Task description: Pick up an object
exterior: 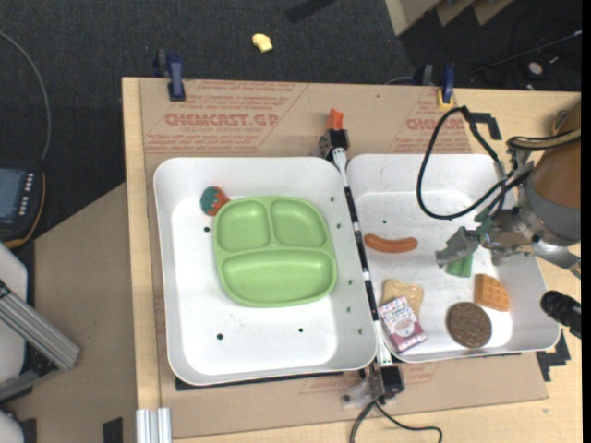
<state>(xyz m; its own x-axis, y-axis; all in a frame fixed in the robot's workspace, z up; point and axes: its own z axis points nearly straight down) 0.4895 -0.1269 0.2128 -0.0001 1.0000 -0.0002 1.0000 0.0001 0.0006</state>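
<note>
My gripper (455, 249) hangs low over the middle of the right bin (434, 169), reaching in from the right. A small green object (461, 268) shows just under it, partly hidden by it. Whether it is held is unclear. Around it in this bin lie a reddish sausage (391, 243) to the left, an orange waffle piece (492, 293) to the lower right, a round brown cookie (469, 324), a tan cracker (403, 293) and a pink-and-white packet (401, 324) by the front left corner.
The left bin (185, 275) holds a green divided plate (273, 250) and a small red-and-teal ball (214, 199) at its back left. A black cable (434, 169) loops above the right bin's back half. Clamps (174, 74) grip the board's far edge.
</note>
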